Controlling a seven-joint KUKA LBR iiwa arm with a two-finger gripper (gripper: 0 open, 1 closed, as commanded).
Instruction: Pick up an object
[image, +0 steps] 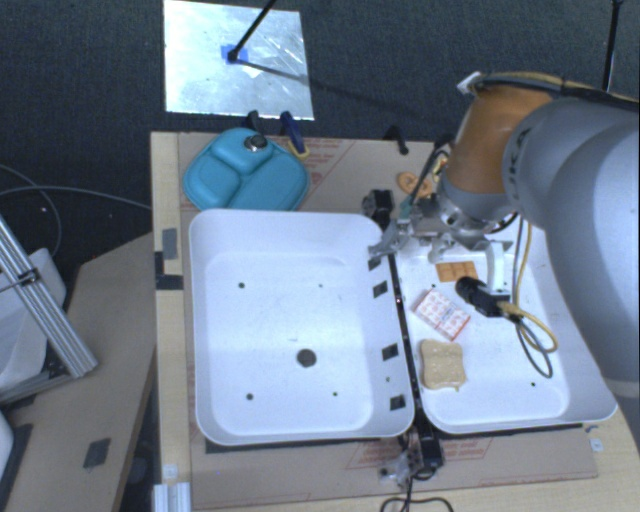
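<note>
In the right bin (560, 395) lie a red-and-white patterned packet (441, 312), a tan bread-like piece (443, 366) nearer the front, and a small orange square (455, 270) farther back. A small dark round thing (306, 357) rests on the floor of the left bin (230, 300). My gripper (425, 235) hangs over the back left corner of the right bin, close to the wall between the bins and just left of the orange square. The grey arm covers much of that bin's back part.
A blue lidded tray (245, 172) sits behind the left bin. A shiny metal sheet (237, 60) lies farther back. An aluminium frame (40, 320) stands off the bench at the left.
</note>
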